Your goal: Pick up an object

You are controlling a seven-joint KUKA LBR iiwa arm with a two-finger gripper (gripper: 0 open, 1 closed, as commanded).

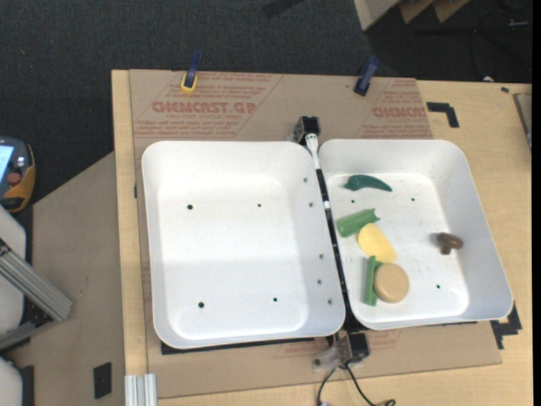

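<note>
So far nothing appears to have been picked up: every object in sight lies on the floor of the right bin point(473, 193), and none of them is lifted or tilted as if it were being carried. The claw's state cannot be told from this view, so the grasp itself is, as I judge it, wholly still to do. The candidates sit mostly toward the right bin's left wall, close to the divide between the two bins. Nearest the far edge lies a dark green curved piece point(367, 183). Below it, toward the middle of that side, a lighter green piece point(356, 222) lies slanted, and just beside it, touching or almost so, is a yellow lump point(376, 244). Nearer the front edge a round tan disc point(391, 282) rests against a slim green stick point(370, 280) that runs along its left side. A small brown object point(448, 243) sits alone near the right wall, well apart from the rest; it looks like the easiest to take without disturbing neighbours. The left bin point(169, 252) sits beside it on the counter point(127, 142), its floor showing just a few dark dots. What remains is the approach, the closing on one object, and the lift.
</note>
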